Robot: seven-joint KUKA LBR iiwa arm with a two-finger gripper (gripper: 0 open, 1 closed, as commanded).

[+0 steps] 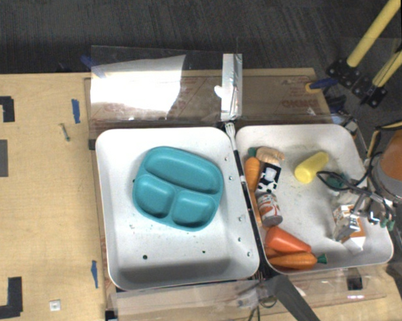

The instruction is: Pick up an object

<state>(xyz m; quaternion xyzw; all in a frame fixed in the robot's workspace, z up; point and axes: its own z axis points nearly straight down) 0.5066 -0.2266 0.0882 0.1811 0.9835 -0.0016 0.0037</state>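
A grey arm's gripper (353, 224) hangs low at the right white bin's (300, 139) edge, near a yellow plastic cylinder (312, 166) and orange toy carrots (289, 247) crowded along the divider; a teal sectioned plate (177, 187) occupies the left bin (117, 213).

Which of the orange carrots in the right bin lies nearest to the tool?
The carrot at the bin's near edge, under the red-orange cone, lies nearest the tool. The other carrot lies against the left wall, farther away.
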